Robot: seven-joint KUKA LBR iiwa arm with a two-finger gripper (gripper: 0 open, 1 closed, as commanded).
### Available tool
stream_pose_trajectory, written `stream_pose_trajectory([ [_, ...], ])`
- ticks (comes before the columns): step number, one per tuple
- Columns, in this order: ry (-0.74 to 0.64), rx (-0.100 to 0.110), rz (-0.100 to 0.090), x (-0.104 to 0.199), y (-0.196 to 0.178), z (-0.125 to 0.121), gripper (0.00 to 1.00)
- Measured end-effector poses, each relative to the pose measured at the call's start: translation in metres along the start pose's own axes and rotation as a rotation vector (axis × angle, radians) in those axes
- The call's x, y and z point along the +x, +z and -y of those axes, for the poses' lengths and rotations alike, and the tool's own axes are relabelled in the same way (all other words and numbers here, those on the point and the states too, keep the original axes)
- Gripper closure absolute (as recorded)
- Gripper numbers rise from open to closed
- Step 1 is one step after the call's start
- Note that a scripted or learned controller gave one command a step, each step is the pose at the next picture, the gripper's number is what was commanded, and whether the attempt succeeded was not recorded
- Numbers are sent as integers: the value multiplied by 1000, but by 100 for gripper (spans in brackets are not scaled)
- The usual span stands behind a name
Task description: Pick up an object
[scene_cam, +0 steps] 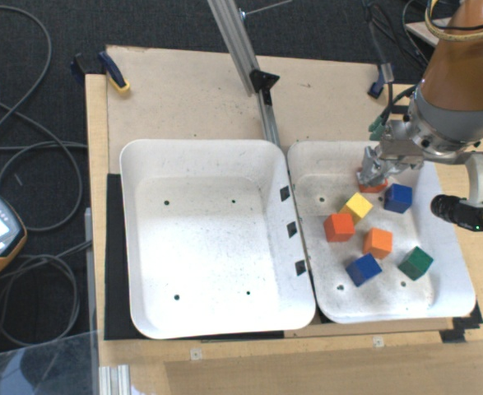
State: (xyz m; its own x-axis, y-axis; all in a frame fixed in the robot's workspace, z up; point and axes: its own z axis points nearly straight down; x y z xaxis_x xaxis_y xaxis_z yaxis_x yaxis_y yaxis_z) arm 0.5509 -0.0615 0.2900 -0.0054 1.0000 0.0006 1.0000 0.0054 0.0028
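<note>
The jaws (374,174) hang low in the right bin (327,299), just above an orange-red block (373,187) at its back; whether they are wide or narrow I cannot tell. Nearby lie a yellow block (359,206), two blue blocks (398,197) (363,269), two orange blocks (338,226) (378,242) and a green block (415,262).

Your open room is the left bin (208,245), its whole floor bare for a descent. The right bin (332,295) is crowded: yellow cube (359,206), two orange cubes (338,226) (378,242), two blue cubes (397,197) (363,269) and a green cube (415,262) sit close together, leaving narrow gaps. The pincer (374,174) hangs low over that bin's far side. A slanted metal rail (245,56) crosses the surface (183,97) behind both bins.
</note>
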Motion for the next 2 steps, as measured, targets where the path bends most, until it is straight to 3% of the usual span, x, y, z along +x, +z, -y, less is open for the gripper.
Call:
stream_pose_trajectory([
  [2,-1,1,-1,110,26,-51,100],
])
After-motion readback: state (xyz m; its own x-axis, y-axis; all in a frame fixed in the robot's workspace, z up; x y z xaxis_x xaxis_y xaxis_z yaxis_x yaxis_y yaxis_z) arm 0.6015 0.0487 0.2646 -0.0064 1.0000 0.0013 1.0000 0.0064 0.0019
